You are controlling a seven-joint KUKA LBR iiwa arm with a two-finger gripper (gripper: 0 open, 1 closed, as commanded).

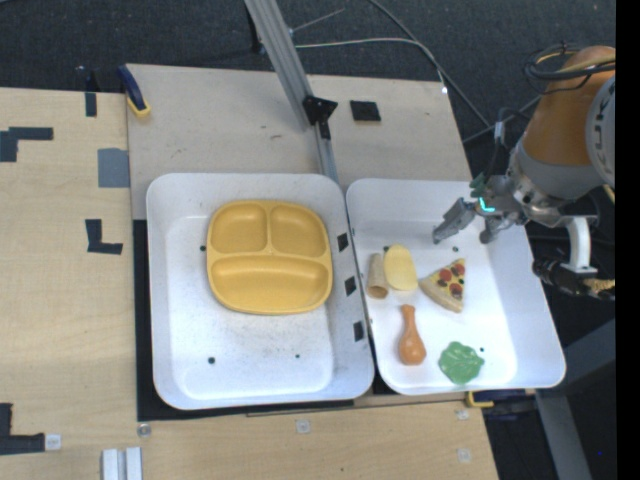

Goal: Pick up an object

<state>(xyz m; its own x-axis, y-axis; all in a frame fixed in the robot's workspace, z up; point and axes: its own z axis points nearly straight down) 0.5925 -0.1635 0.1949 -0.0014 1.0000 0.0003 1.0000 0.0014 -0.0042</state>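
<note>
Four toy foods (425,303), one tray (269,257)

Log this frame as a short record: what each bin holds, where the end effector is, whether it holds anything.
left bin: yellow divided plate
right bin: toy pizza slice, toy drumstick, green toy, pale yellow toy, tan toy touching it
end effector: above right bin's far side, fingers spread
held: nothing between fingers
task state: no object picked up yet
</note>
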